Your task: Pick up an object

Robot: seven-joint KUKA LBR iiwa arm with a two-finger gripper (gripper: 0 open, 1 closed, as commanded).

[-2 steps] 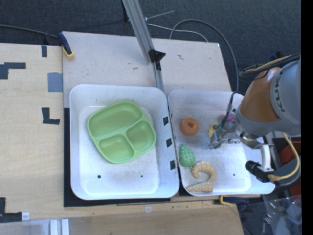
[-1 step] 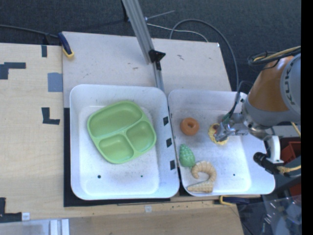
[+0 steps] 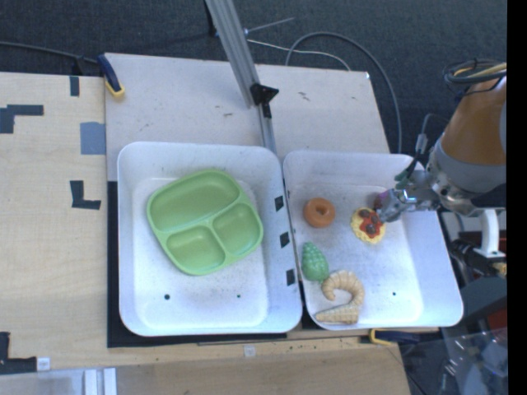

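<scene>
From above, two white bins sit side by side on the bench. The left bin (image 3: 136,303) holds a green plate (image 3: 205,220) with three compartments, lying flat and turned at an angle, toward the far left part of the bin.

The right bin (image 3: 428,299) holds four small things. A doughnut (image 3: 319,212), orange-brown, lies near the bin's left wall, about midway between far and near. Nearer the camera and just left of it sits a green toy (image 3: 314,262), knobbly. Touching or just beside that, toward the near wall, a croissant (image 3: 344,296) curves round, tan and pale. To the right of the doughnut, well apart from it, lies a yellow toy (image 3: 369,227) with red on top.

The arm (image 3: 473,142) comes in from the right, over the right bin's right wall. Its gripper (image 3: 385,208) sits low at the far right edge of the yellow toy, right at the red part. Whether the claw is spread or pressed together I cannot tell; its tips are too blurred and dark.
</scene>
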